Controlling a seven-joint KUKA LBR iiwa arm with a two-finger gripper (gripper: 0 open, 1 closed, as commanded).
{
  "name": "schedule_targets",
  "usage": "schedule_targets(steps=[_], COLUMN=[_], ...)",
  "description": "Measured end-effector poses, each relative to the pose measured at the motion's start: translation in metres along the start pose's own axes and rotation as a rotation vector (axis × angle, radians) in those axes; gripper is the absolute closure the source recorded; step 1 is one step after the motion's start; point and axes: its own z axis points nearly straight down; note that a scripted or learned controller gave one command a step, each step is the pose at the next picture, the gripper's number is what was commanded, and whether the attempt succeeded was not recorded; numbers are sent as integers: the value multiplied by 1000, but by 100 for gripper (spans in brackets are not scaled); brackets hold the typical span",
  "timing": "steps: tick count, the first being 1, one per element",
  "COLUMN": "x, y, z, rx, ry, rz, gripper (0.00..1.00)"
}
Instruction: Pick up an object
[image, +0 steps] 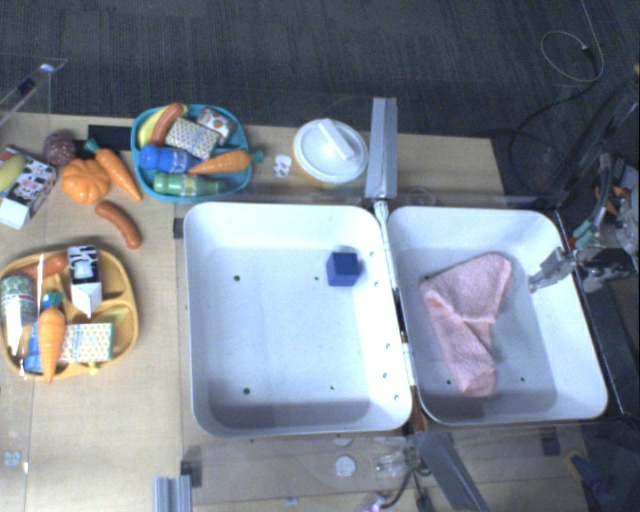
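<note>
Pink cloth (468, 320) lengthwise toward camera in right bin (580, 390); hand (552, 268) state unclear.

Even overhead light, soft shadows, slightly blurred throughout.

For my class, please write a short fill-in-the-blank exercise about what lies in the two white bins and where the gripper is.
1. The blue cube lies in the ____ bin.
2. The cloth in the right bin is ____ in colour.
3. The gripper is at the ____ edge of the right bin.
4. The blue bowl of toy food stands ____ the bins.

Missing words: left; pink; right; outside
</note>
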Motion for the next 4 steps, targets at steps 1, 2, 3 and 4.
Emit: schedule_targets(steps=[1,2,3,4], x=[37,40,48,86], y=[9,18,66,57], z=[97,164,165,164], rx=[-2,-14,-15,-16], ry=[-1,-3,-2,-4], rz=[-44,-196,32,-121], gripper=[0,0,0,0])
